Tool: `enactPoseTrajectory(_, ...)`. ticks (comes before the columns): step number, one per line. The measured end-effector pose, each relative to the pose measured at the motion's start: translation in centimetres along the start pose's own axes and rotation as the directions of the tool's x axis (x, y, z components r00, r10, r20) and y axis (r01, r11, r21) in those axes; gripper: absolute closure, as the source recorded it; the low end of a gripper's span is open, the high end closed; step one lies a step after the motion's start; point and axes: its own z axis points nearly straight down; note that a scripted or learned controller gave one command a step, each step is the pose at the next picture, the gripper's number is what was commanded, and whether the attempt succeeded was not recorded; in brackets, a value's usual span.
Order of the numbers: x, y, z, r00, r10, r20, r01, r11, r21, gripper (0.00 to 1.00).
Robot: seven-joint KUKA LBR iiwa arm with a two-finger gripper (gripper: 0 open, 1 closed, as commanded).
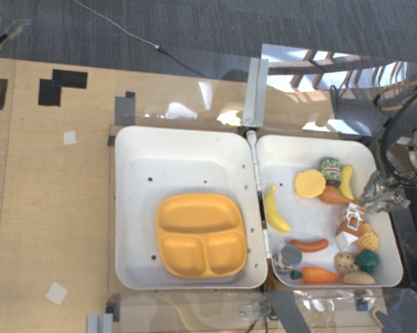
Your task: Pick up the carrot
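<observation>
The carrot (320, 275) lies at the right bin's (291, 159) front edge, well apart from the pincer (381, 194), whose state I cannot tell

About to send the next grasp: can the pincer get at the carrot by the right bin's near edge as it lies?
Probably yes, though it is tight. The carrot lies uncovered from above, but the sausage, a grey cup and a speckled potato crowd it. The pincer sits at the right rim.
</observation>
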Motion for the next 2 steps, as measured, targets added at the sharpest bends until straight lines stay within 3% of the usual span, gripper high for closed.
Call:
enactPoseTrajectory(1, -1.5, -1.9, 2.8, 1.000, 0.025, 0.002, -0.025, 1.000, -0.002, 1.00)
enactPoseTrajectory(2, -2.2, -2.5, 6.0, 0.984, 0.179, 0.001, -0.179, 0.984, -0.002, 1.00)
